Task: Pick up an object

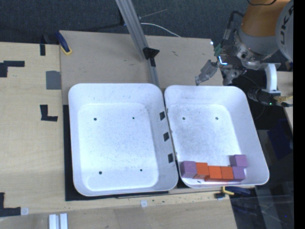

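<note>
Several small blocks lie in a row along the near edge of the right bin. A purple block is at the row's left end, orange blocks fill the middle, and two more purple blocks sit at its right end. My gripper hangs above the far rim of the right bin, well away from the blocks. It is open, with nothing between its fingers.
The left bin stands beside the right one. A slanted metal bar rises behind the bins at the middle. Cables and a white fitting hang by the arm at the right.
</note>
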